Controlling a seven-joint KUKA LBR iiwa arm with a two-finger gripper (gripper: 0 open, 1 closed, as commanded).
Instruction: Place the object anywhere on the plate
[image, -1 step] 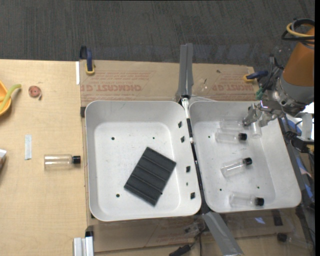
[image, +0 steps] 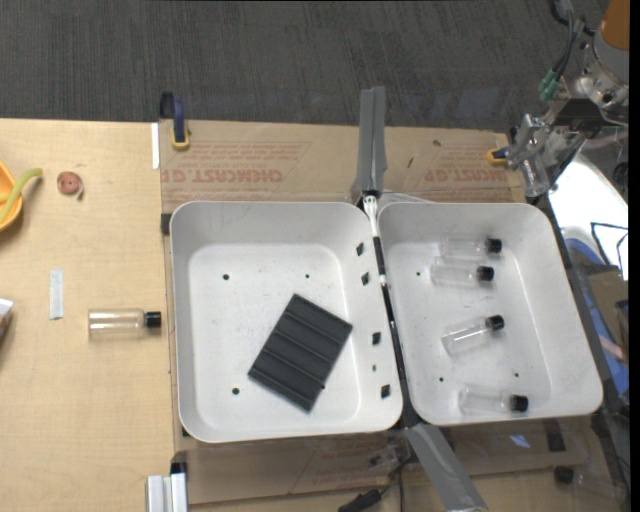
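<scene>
A dark grey ribbed plate (image: 300, 352) lies tilted on the floor of the left bin (image: 200, 300). Several clear vials with black caps lie in the right bin (image: 560, 300), among them one at the back (image: 462, 246), one in the middle (image: 472, 334) and one near the front (image: 492, 403). My gripper (image: 535, 168) hangs beyond the right bin's back right corner, high above the bench and well away from the vials and the plate. Nothing shows in its grasp.
Another clear vial (image: 124, 320) lies on the wooden bench left of the bins. A yellow object (image: 12, 195) and a small pink disc (image: 68, 182) sit at the far left. Cardboard lies behind the bins, and a grey divider (image: 371, 140) stands between them.
</scene>
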